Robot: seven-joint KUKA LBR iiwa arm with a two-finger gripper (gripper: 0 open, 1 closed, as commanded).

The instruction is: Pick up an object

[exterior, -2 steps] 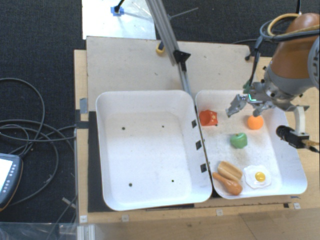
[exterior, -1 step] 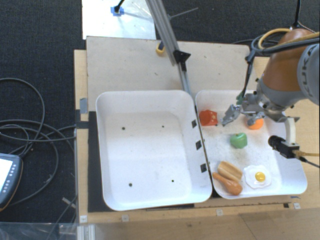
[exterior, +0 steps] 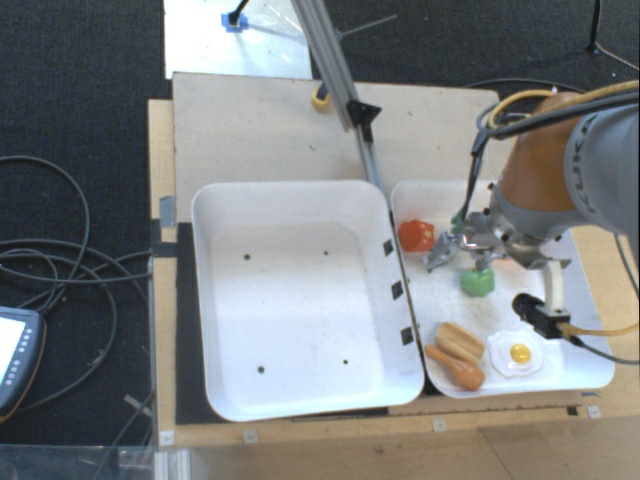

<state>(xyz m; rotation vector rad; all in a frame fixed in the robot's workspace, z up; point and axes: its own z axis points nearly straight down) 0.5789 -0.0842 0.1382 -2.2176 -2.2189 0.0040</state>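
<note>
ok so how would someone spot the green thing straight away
Look in the right bin, the one the arm reaches into. The green piece lies mid-bin, just below the gripper, with a red piece to its upper left. It is the bin's one green item.

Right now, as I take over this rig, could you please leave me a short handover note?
Gripper: low over the right bin, between the red object and the green object; nothing is visibly held, and its jaws are too unclear to call.
Objects: red, green, hot dog, sausage and fried egg all lie in the right bin. The left bin sits beside it.
Done: no pick yet.
Left: grasp and lift one object, probably red or green.
</note>
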